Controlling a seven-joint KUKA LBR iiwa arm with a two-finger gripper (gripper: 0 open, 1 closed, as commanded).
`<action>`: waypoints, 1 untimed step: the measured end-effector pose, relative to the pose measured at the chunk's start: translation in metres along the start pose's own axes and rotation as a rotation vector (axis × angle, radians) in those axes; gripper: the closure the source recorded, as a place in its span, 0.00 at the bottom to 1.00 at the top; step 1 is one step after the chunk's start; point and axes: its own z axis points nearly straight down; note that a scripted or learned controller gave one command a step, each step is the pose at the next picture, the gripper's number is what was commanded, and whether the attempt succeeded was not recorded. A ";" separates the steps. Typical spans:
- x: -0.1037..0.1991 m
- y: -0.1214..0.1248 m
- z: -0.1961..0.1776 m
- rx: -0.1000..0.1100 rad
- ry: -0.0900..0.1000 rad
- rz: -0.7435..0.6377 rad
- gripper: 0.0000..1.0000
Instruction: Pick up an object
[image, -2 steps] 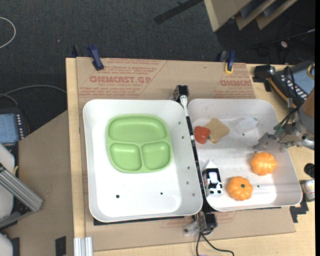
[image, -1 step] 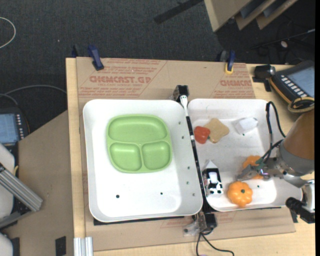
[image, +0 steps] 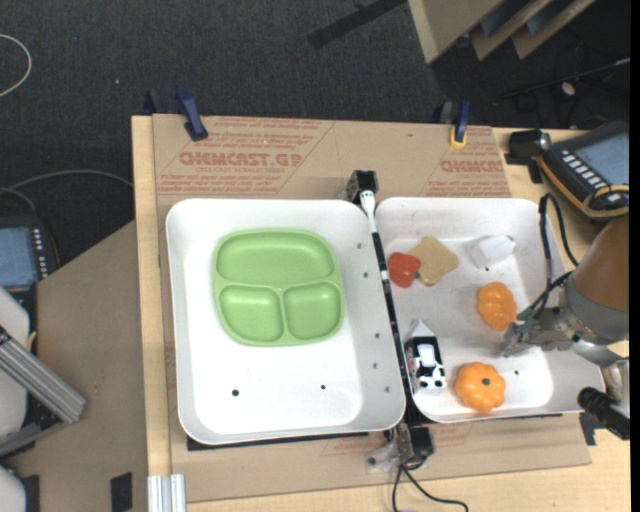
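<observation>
Gripper (image: 522, 335) is positioned low in the right bin (image: 520, 215), right of frame centre; whether it is released or clenched cannot be determined. An orange fruit (image: 496, 305) lies just upper left of it. A small pumpkin (image: 479, 386) sits near the lower edge.

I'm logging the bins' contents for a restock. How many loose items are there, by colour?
Green: 1, divided plate
Orange: 2, pumpkin, orange fruit
Red: 1, tomato
Tan: 1, toast slice
White: 1, white block
Black-and-white: 1, carton
Total: 7
</observation>
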 end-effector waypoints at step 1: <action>-0.009 0.013 0.011 0.000 0.000 -0.002 1.00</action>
